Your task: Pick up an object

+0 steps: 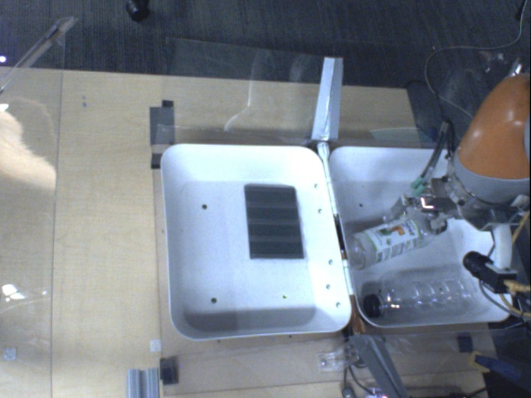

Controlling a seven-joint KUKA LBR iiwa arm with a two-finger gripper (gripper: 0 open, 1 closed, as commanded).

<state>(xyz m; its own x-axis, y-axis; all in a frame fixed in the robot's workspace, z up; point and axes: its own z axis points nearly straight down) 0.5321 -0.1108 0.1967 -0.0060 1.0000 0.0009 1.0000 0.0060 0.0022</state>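
Surface: wooden, bearing two white bins (174, 222) side by side.
Labelled bottle (390, 243): lying in right bin, far of clear bottle (419, 295).
Pincer (421, 208): at labelled bottle's right end; grip state cannot be told.
Progress: approach made, lift not confirmed.

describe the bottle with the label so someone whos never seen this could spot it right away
Look at the right bin of the two white ones. Two clear plastic bottles lie in it; the labelled bottle is the upper one, tilted, with the pincer at its upper right end. Unlike the bare bottle with the dark cap below it, it wears a white and green label.
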